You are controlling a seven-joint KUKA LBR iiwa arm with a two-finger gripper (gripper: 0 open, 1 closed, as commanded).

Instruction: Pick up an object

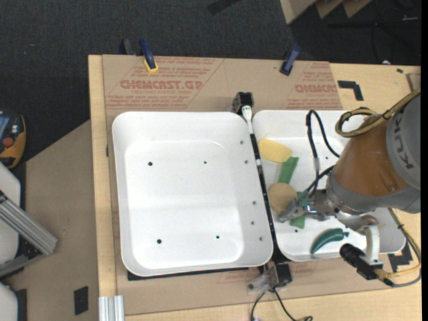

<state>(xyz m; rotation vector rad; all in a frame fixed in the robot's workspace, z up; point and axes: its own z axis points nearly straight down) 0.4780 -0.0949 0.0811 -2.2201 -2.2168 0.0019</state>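
Note:
The right bin [287,124] holds several small objects. A yellow rounded piece [275,150] lies near its back left, with a green stick [288,171] slanting just in front of it. A tan round object [279,194] rests by the bin's left wall. My gripper [291,210] hangs low over the bin, right at the tan object's front edge and over a small green piece [297,222]. A teal curved object [328,239] lies near the front rim, to the gripper's right. Nothing visibly sits in the gripper.
The left bin [180,192] stands beside the right one, their walls meeting in a dark seam [259,179]. My grey and orange arm [368,172] covers the right bin's right half. A black cable [311,136] loops over the bin's back. Clamps [148,57] grip the cardboard's far edge.

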